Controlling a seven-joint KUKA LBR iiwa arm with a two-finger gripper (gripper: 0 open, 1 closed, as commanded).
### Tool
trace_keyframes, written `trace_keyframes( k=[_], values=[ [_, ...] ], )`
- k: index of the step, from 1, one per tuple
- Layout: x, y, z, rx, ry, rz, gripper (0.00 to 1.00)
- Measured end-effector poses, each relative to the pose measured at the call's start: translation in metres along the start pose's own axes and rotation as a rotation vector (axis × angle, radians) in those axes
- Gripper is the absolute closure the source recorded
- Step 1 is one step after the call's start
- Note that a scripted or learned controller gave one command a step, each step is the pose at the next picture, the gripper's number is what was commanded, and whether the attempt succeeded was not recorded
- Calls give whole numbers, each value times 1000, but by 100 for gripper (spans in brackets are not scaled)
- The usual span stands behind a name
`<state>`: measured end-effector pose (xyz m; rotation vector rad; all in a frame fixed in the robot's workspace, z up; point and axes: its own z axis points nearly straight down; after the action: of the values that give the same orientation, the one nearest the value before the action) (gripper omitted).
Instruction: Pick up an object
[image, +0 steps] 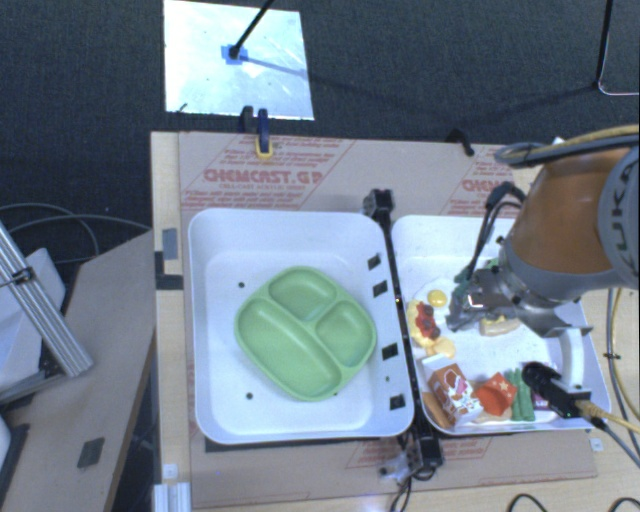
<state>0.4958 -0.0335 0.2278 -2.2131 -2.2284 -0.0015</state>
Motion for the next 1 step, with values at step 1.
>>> trace_keyframes(
  k=[1],
  values=[
    [7,-8,-7,0,0,-1,100]
  ],
)
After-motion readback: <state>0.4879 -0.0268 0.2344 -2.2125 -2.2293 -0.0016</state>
